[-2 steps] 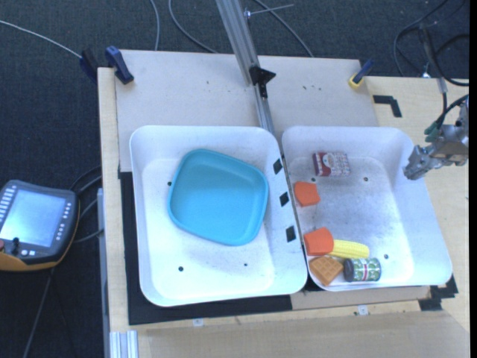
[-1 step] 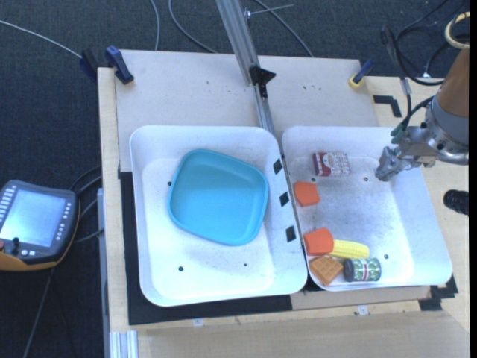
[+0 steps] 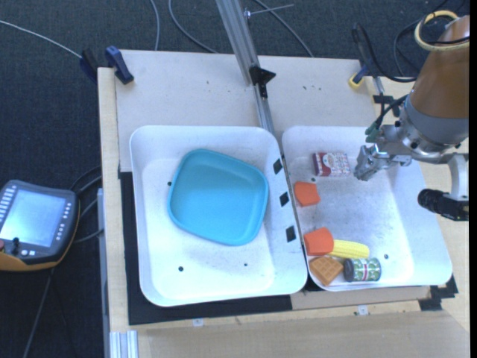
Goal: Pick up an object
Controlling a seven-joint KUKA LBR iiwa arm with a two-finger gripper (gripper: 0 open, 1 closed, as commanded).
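Hovering with the gripper [image 3: 367,168] over the right bin [image 3: 417,263], nothing between its fingers, open or closed impossible to tell. Reaching, apparently, for the small red-and-white carton [image 3: 331,163] lying just beside it, toward the bins' divider. Needing next a short shift over the carton, then a descent.

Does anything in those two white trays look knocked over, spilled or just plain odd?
Nothing looks spilled or broken. The blue plate sits slightly askew in the left bin. In the right bin, the can lies on its side, crowded with the corn, cracker and red block in the near corner.
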